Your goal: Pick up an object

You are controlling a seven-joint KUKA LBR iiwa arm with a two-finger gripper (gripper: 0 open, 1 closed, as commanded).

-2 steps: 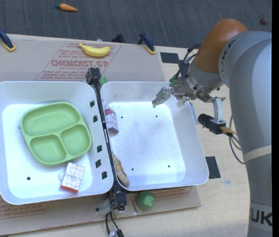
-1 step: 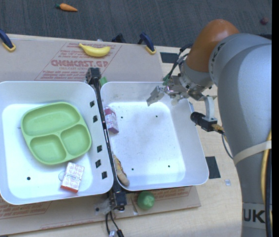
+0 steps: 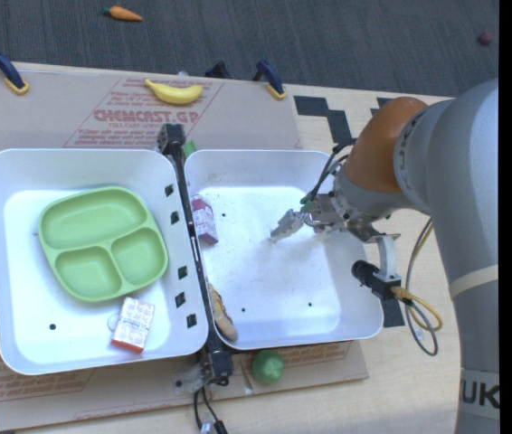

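Your gripper (image 3: 285, 228) hangs over the right bin (image 3: 346, 319), above bare floor near its middle; you cannot tell how its jaws stand, and nothing shows between them. The nearest object, a red-and-white packet (image 3: 203, 219), lies against that bin's left wall, well apart from it. A green divided plate (image 3: 102, 242) and a small carton (image 3: 133, 324) sit in the left bin (image 3: 3, 242).

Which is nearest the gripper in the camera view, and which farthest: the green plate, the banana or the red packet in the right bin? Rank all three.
From the gripper:
1. Red packet, by the right bin's left wall.
2. Banana, on the cardboard beyond the bins.
3. Green plate, in the left bin.
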